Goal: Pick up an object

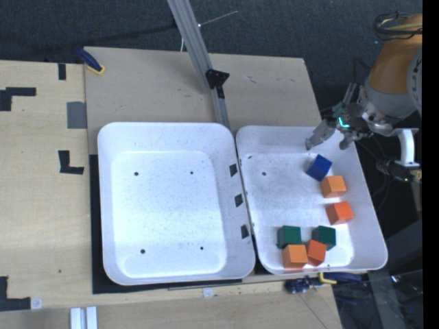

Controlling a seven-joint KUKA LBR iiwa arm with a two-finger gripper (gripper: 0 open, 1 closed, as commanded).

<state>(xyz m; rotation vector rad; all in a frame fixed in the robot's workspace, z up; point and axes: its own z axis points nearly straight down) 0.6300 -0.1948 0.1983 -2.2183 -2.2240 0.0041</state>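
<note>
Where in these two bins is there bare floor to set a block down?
The left white bin has bare floor throughout. The right white bin is bare along its left half; crowded right, where the blue cube sits, and near the front green cube.

Two white bins point(110, 149) are sitting side by side. Below the gripper point(332, 136), one blue block point(319, 167), four orange blocks point(333, 186) and two green blocks point(289, 235) are lying.
</note>
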